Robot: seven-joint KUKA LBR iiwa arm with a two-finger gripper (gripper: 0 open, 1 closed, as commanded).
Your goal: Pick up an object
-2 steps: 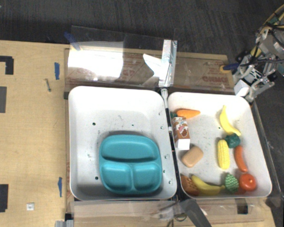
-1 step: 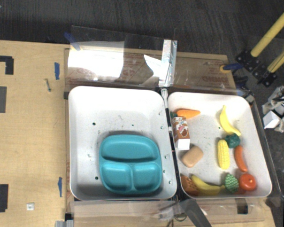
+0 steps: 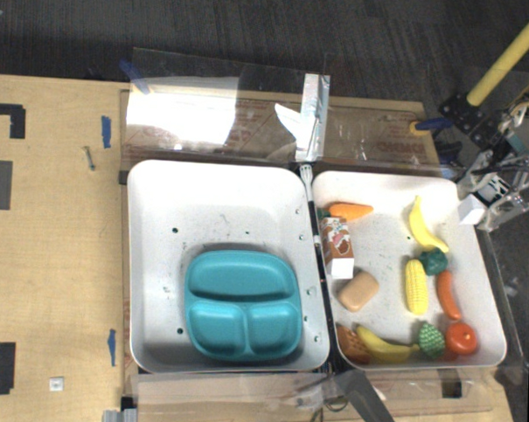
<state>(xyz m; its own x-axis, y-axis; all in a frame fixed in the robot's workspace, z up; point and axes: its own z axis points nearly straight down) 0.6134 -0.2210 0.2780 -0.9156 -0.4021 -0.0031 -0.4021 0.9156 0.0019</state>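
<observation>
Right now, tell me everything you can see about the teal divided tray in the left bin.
The teal divided tray is a smooth, glossy, plastic-looking dish with rounded corners. It has three compartments: one long one across the far side and two smaller ones side by side nearer the camera, split by raised ridges. It lies flat and upright on the floor of the left white bin, toward the bin's near edge and slightly right of its centre. All three compartments look bare. It touches only the bin.

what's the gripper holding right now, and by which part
Nothing: the gripper sits at the right bin's upper right rim, clear of the toy food.
</observation>
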